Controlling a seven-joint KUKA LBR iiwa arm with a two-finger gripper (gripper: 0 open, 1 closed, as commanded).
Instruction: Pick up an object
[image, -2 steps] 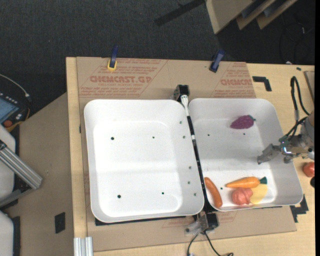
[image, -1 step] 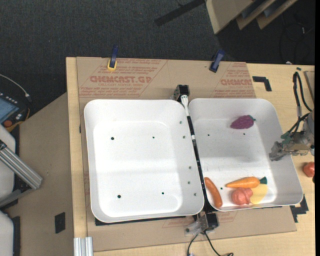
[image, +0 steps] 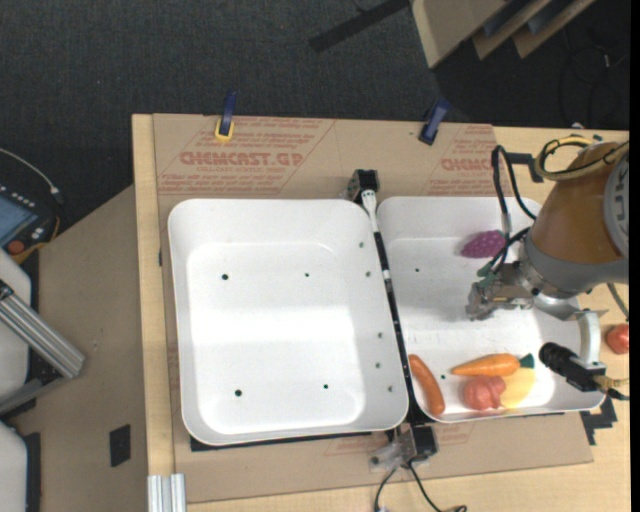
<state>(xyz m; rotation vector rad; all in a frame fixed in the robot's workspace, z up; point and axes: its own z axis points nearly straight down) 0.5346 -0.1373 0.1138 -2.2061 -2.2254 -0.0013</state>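
The objects all lie in the right bin (image: 440, 235). A purple bunch of grapes (image: 484, 243) sits toward the far side, and along the near edge a little cluster gathers: an orange carrot (image: 488, 366) with a green top lying crosswise, a pink lumpy piece (image: 483, 394) just under it, and a yellow piece (image: 516, 391) touching the pink one on its right. A reddish sausage-shaped piece (image: 426, 385) rests on a slant against the bin's near-left wall, a bit apart from the carrot.

The arm (image: 585, 225) comes in from the right, its orange band broad above the grey wrist, and the gripper (image: 487, 300) is low over the middle of the right bin, between the grapes and the carrot. I can't make out whether it is parted or closed (it's small and dark against the white floor from here), and nothing shows between its tips.

The left bin (image: 280, 320) sits flush beside the right one, a black strip running along their shared edge. Both rest on a cardboard sheet (image: 300, 150) with red lettering, pinned at the far edge by two clamps (image: 227, 120).
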